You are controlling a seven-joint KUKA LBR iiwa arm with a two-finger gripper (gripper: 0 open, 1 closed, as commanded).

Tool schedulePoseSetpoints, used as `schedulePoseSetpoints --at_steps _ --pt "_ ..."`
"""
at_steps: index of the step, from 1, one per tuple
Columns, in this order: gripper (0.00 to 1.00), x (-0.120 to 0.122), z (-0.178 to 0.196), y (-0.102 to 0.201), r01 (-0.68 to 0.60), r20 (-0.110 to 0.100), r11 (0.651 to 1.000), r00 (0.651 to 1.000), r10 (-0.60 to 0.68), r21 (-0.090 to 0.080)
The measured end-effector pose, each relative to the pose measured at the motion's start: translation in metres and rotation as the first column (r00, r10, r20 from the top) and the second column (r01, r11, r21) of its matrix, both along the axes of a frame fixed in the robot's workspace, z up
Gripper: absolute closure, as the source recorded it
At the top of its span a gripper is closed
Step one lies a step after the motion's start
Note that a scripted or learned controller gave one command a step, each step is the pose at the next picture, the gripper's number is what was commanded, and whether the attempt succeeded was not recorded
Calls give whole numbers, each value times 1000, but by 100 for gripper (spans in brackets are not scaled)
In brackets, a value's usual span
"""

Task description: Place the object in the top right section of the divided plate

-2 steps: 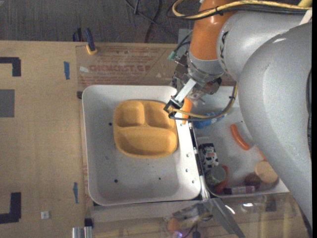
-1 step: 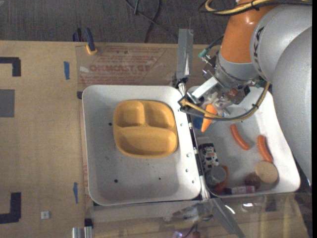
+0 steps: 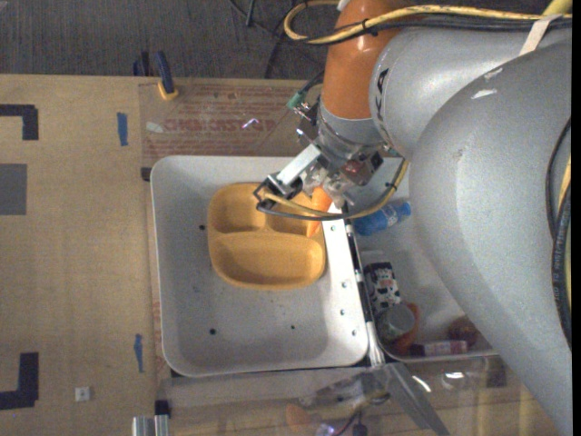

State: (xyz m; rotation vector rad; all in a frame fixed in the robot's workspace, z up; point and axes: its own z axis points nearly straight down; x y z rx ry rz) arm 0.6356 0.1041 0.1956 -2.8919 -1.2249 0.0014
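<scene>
Hovering my pincer point(image 3: 307, 194) over divided plate point(image 3: 263, 263), far-right section; orange object point(image 3: 315, 211) beside it. Can't tell if clenched. Next: lower, release there.

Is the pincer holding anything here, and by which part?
Cannot be told: an orange thing shows right under the pincer at the yellow plate edge, the hold hidden.

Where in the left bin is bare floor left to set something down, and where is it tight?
Bare: the left bin floor below the yellow plate, and a strip along its left wall. Tight: the plate's upper right under the gripper, and the cluttered right bin.
</scene>
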Motion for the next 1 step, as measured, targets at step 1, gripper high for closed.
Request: schedulePoseSetpoints --at_steps 1 --pt "0 0 0 0 0 0 1000 1000 0 0"
